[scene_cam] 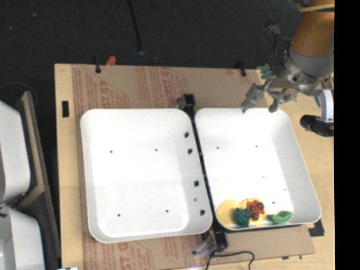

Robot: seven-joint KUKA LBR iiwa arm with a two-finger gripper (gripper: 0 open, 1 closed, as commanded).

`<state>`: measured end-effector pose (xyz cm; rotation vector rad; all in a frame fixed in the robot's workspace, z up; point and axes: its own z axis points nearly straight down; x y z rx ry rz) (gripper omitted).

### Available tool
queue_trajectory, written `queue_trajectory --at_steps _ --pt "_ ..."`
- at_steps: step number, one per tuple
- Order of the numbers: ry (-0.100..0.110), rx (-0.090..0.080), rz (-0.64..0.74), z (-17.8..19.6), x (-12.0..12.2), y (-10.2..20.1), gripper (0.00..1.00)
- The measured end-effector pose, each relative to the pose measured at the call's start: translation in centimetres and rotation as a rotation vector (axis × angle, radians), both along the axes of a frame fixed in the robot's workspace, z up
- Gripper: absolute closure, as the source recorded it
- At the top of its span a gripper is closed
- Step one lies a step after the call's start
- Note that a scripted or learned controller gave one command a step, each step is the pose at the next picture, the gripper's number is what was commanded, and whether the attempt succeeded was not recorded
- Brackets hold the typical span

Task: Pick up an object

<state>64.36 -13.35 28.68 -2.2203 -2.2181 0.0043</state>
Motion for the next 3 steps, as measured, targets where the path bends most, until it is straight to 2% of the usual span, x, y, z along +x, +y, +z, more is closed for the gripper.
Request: queue_trajectory --at_steps 1,2,3 --pt "-0.005 0.000 0.000 0.3 0.1 0.0 0.00" --pt "-0.001 0.000 0.001 -4.4 0.1 0.8 0.00" --pt "0.001 0.000 0.000 -10.4 -0.2 0.0 0.00"
